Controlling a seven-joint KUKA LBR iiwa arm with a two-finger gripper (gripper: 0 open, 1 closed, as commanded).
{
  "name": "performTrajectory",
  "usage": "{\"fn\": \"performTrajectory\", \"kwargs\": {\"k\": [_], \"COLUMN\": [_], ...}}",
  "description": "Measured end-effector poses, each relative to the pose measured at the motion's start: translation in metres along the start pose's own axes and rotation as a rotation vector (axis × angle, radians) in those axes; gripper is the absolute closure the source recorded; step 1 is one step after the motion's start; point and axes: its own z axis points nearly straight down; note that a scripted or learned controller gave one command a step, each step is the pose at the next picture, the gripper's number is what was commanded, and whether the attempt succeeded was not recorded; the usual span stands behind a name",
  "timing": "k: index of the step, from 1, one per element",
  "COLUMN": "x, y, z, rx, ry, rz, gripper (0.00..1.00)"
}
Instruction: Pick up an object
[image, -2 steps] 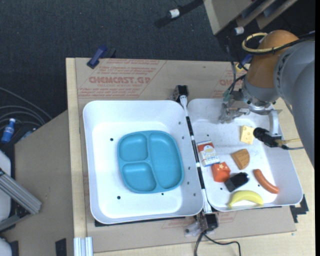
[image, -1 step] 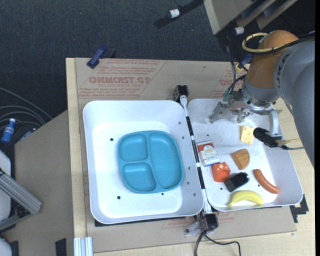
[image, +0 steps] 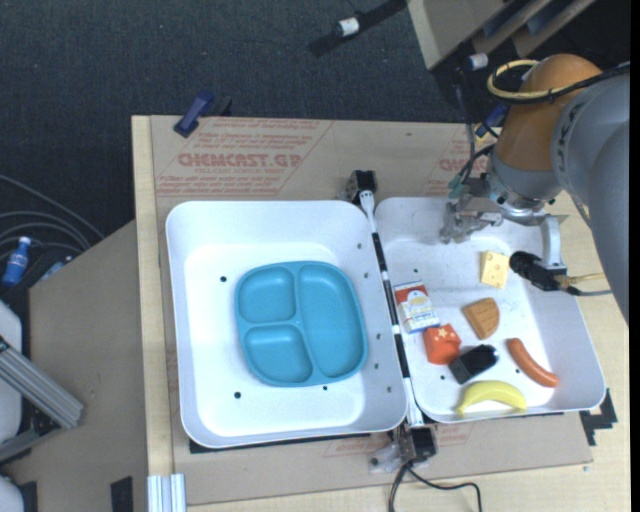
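Looks like the approach stage: the gripper hovers at 12 o'clock in the right bin, can't tell what it's doing. Nothing's grabbed yet; the cheese wedge sits closest, around 5 o'clock from it. Next it needs to line up and drop. Plenty of bare floor there, though the bin's back rim is near

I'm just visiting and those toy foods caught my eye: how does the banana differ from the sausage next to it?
The banana is yellow; the sausage is orange-red. The banana curves and lies nearly level along the bin's near edge, while the sausage is almost straight and slants diagonally. The banana touches a black block; the sausage lies apart from it. Both are long, rounded pieces lying flat in the right bin.
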Motion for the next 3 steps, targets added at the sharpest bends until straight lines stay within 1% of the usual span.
{"fn": "performTrajectory", "kwargs": {"k": [1, 2, 3], "x": [0.000, -0.016, -0.016], "y": [0.000, -0.006, -0.006], "z": [0.000, 0.021, 0.010], "rx": [0.001, 0.003, 0.001], "ry": [0.000, -0.001, -0.001], "rz": [0.000, 0.001, 0.001], "gripper": [0.00, 0.00, 1.00]}}
